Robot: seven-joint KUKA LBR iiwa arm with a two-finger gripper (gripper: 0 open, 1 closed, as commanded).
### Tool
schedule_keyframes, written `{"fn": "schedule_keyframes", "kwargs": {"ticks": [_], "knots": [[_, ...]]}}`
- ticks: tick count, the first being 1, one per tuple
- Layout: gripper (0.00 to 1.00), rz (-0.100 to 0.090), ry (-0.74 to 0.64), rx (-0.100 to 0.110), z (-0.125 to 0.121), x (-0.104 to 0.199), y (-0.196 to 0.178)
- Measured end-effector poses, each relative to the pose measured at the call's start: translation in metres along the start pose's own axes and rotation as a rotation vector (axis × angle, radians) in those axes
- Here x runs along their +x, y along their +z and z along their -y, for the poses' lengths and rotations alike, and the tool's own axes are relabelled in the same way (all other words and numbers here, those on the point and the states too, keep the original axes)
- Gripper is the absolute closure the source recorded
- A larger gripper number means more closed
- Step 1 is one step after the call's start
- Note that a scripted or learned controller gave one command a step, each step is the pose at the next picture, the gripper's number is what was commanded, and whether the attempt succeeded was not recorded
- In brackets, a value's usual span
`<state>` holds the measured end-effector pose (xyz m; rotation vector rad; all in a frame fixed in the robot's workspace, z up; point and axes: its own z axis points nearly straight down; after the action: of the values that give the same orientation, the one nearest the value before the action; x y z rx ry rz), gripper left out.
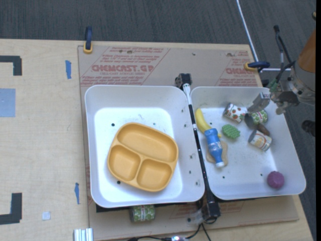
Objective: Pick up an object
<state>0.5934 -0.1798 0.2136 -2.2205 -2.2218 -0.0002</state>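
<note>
My gripper hangs over the far right corner of the right bin, open, with nothing between its fingers. Just below and left of it lies a small can with a green label. Another small can lies to that one's left, and a third can lies nearer the front. A green ridged piece, a yellow banana, a blue bottle and a purple ball are spread through the same bin.
The left bin holds a yellow divided plate. A green can lies on the board in front of the left bin. Blue clamps hold the board's far edge.
</note>
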Motion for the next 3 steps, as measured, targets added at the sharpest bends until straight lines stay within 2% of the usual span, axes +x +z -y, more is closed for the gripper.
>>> {"fn": "schedule_keyframes", "kwargs": {"ticks": [1,2,3], "knots": [[0.00,0.010,-0.001,-0.020,-0.035,-0.015,0.102],[0.00,0.012,-0.002,-0.028,-0.033,0.005,0.106],[0.00,0.015,-0.001,-0.031,-0.034,0.012,0.107]]}}
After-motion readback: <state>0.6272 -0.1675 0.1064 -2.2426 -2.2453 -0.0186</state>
